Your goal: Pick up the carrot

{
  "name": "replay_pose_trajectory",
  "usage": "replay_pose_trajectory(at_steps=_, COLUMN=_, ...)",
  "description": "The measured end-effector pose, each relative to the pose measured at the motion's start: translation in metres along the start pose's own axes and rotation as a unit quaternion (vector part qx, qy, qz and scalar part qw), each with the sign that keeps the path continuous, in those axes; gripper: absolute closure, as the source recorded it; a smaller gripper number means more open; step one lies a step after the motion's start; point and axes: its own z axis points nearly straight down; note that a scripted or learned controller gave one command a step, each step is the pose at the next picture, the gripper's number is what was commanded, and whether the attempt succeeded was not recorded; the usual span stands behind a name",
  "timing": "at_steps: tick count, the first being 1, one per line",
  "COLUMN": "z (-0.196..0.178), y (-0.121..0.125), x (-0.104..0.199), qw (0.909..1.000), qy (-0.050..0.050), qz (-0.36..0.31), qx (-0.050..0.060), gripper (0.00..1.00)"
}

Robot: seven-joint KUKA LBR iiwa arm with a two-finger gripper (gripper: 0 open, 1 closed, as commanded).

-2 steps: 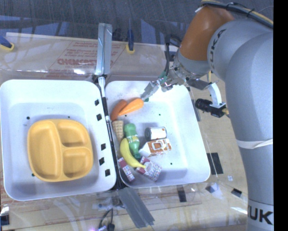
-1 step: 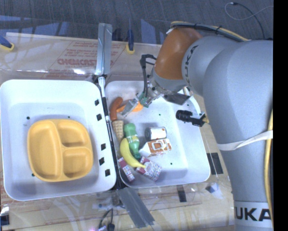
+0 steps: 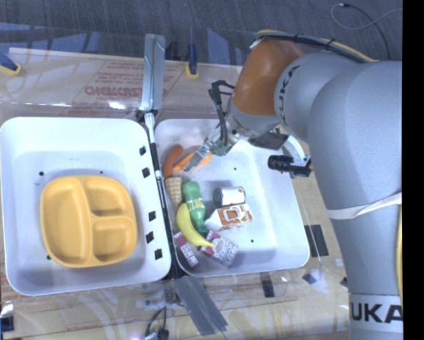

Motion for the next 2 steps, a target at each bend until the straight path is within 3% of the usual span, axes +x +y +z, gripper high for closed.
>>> replay_pose_trajectory(at_steps=1, z=-0.011, y=0.002, x=-0.001, qw=1.0000, qy=-0.002, qz=-0.002, qx=-0.001, gripper=1.00)
replay_pose_trajectory(at_steps=2, z=-0.100, y=0.068, x=0.103, qw=0.9981, qy=-0.001, qz=-0.062, qx=-0.001, gripper=1.00)
